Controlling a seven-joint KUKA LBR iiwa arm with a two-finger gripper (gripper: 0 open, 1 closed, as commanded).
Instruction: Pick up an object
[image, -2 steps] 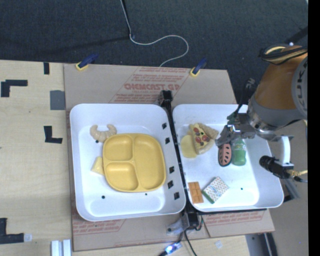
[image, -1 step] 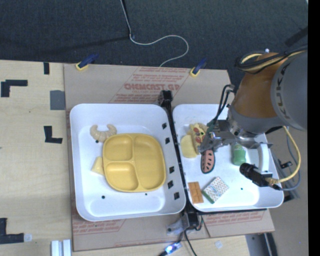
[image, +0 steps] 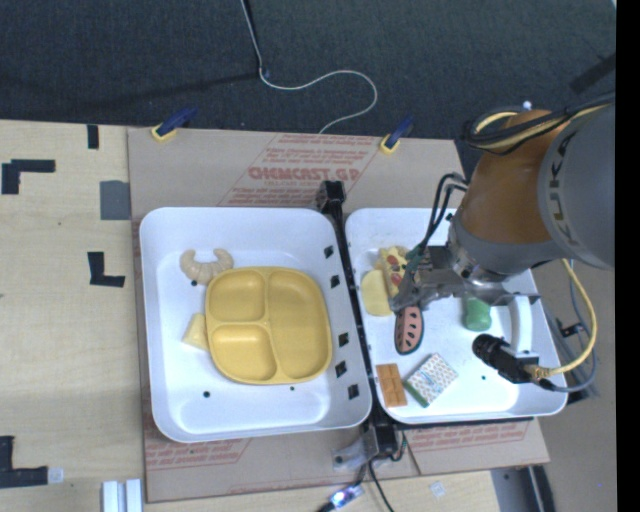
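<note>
Yellow and red bits crowd the right bin (image: 520, 400), and that's where the arm is parked. The gripper (image: 412, 290) sits low over the bin's left part, right above a watermelon slice (image: 409, 330) that lies just below its tip. Honestly can't tell what the gripper is doing, since the wrist hardware blocks that bit. A pale yellow piece (image: 374, 293) lies just left of the tip, with a red-and-yellow item (image: 392, 262) tucked behind it. A green object (image: 476, 316) rests to the right, partly under the arm. Nearer the front edge are a patterned packet (image: 432, 379) and a small orange block (image: 388, 384).

The left bin (image: 165, 380) holds a yellow divided plate (image: 268, 324), a tan curved thing (image: 204, 265) by its upper left and a yellow wedge (image: 195, 331) poking out beside it. Both bins sit on cardboard (image: 290, 170) over a wooden bench (image: 60, 350), dark carpet (image: 120, 50) behind, with a thin white cable (image: 320, 85) looping across it.
</note>
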